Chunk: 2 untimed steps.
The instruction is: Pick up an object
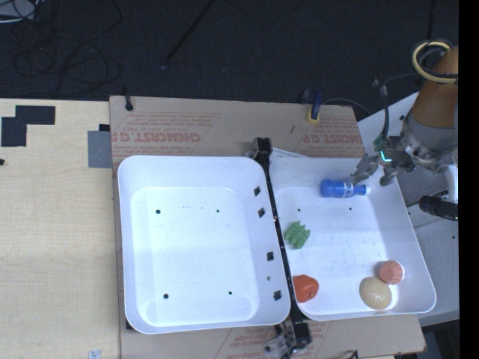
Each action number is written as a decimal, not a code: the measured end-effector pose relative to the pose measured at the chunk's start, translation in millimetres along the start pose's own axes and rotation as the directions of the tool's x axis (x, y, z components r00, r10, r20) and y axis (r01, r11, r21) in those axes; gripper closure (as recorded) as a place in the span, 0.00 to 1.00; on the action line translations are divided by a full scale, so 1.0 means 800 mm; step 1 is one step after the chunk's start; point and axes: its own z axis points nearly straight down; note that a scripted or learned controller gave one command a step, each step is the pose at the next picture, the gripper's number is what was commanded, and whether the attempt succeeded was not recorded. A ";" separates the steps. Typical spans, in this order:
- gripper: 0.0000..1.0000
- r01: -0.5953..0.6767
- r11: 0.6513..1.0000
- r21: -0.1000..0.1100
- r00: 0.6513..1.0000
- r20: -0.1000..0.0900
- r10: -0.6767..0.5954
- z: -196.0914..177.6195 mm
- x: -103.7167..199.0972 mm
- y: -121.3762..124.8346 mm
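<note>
The pincer [378,169] hangs spread wide and empty, just right of the blue bottle [343,189].

Red print on the cardboard, upside down from my seat.
I can make out "CHEMCREST" twice on the cardboard sheet [187,122] under the bins, reversed, along its far edge; more red lettering near the front edge is too cut off to read.
</note>
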 end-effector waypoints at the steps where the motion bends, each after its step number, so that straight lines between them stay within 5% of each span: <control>1: 1.00 0.002 1.000 0.000 1.000 0.000 -0.002 -0.013 -0.001 0.000; 2: 0.00 0.003 1.000 0.001 1.000 0.001 -0.003 -0.012 0.000 0.000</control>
